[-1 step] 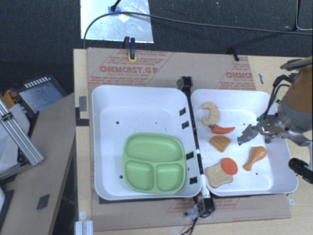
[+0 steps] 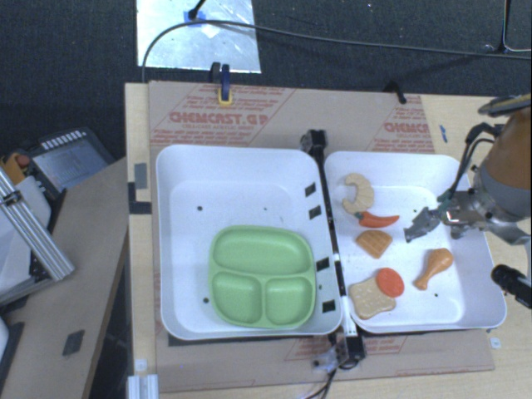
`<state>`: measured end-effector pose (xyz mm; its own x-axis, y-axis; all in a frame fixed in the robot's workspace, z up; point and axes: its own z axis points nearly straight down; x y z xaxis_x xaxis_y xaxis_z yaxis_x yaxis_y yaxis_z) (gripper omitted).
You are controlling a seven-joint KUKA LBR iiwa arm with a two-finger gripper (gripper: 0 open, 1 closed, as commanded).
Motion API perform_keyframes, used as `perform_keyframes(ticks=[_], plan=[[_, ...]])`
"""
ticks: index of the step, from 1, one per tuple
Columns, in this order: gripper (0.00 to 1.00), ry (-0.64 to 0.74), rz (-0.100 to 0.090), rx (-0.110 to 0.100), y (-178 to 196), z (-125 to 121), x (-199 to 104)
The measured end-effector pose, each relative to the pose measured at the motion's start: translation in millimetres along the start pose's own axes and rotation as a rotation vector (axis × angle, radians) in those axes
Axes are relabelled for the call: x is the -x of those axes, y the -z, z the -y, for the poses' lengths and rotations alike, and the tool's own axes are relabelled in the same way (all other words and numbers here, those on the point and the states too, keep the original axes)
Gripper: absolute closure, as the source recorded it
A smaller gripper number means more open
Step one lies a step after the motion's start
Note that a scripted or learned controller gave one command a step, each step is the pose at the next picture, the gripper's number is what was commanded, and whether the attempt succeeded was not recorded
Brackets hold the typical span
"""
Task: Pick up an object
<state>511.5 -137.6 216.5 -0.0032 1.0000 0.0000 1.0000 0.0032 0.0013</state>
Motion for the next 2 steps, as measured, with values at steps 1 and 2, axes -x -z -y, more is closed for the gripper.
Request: perform_keyframes(ticks=[1,2], plan=[[0.0,-0.003,-0.001,-0.005,-51,8,7],[0.0,-0.002,-0.002,-0.004,-113,12,4]])
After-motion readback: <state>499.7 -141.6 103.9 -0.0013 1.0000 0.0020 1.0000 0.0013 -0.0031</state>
